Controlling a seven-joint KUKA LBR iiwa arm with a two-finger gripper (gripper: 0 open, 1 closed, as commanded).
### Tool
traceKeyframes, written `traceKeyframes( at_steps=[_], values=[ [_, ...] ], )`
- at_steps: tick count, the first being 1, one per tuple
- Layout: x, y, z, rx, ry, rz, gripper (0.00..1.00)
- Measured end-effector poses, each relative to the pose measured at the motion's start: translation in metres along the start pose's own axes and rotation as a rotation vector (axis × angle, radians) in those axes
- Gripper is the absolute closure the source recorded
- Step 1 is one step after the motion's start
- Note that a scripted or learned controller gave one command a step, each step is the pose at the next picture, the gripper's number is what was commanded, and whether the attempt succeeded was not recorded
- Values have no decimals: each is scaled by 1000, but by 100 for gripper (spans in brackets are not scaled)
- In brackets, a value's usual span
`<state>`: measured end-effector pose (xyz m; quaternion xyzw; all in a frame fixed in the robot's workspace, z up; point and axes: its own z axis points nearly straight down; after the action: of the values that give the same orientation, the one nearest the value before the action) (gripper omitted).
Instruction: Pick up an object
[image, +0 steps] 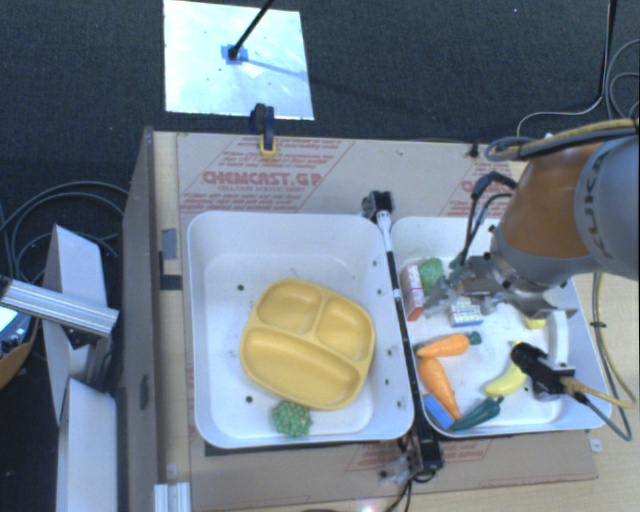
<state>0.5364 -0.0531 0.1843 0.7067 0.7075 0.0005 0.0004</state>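
While the arm hangs low over the right bin (575, 425), its jaws (462, 300) sit among the clutter at the bin's upper middle, and whether they are released or clenched cannot be told from above; nothing is plainly seen between them. The likeliest target is the small white and blue packet (466, 316) just beside the jaws, a flat, boxy thing with pale faces. To do this step well, the descent should centre on one item alone, since the red-and-white carton (411, 287) and the green lump (430, 271) crowd the bin's upper left. Two carrots (443, 346) lie nearer the bin's front, orange and tapered, with a banana (508, 380) and a green pepper (478, 413) at the front edge. The left bin (215, 300) beside it carries a yellow divided tray (308, 343) and a broccoli piece (291, 418).
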Motion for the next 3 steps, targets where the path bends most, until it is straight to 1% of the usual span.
traceKeyframes(
  at_steps=[1,2,3],
  values=[
    [-34,18,101,-4,-5,2,0],
    [-44,77,96,-8,-2,-3,0],
    [-43,79,83,-17,-2,-6,100]
  ],
)
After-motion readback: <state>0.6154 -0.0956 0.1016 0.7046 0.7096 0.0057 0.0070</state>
